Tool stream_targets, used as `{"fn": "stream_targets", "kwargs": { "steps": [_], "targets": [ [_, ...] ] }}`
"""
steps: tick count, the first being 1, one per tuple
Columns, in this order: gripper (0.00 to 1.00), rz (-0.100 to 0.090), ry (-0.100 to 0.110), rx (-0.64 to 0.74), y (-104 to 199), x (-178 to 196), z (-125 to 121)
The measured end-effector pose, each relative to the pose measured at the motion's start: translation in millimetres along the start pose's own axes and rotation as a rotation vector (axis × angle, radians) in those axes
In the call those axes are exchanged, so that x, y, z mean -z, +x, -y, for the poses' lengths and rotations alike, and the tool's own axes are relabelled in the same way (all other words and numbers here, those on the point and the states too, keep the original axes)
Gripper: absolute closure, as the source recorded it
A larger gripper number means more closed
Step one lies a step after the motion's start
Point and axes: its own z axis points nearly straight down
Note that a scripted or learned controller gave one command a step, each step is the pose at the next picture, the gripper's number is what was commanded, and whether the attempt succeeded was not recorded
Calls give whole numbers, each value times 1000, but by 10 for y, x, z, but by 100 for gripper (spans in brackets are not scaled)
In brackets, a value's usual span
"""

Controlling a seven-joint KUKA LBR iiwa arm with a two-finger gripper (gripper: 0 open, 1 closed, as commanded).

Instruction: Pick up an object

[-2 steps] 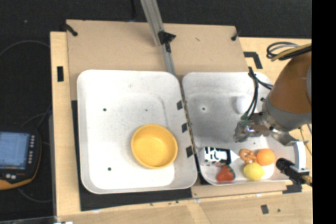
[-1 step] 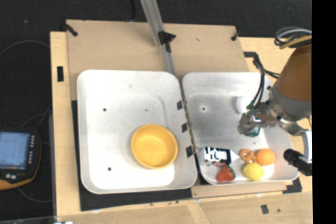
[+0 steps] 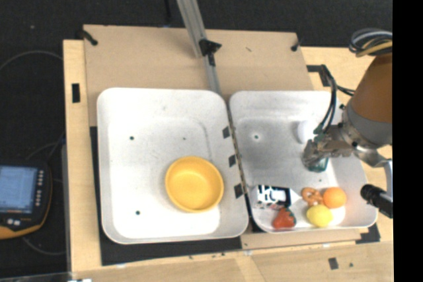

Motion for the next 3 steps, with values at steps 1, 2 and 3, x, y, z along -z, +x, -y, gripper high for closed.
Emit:
{"fn": "stream_targets", "kwargs": {
  "steps": [1,2,3],
  "targets": [
    [100,-2,0,4,497,121,-216],
    [100,2,4,0,931,29,-447],
    [100,-2,1,2,1340,141,-688]
  ]
}}
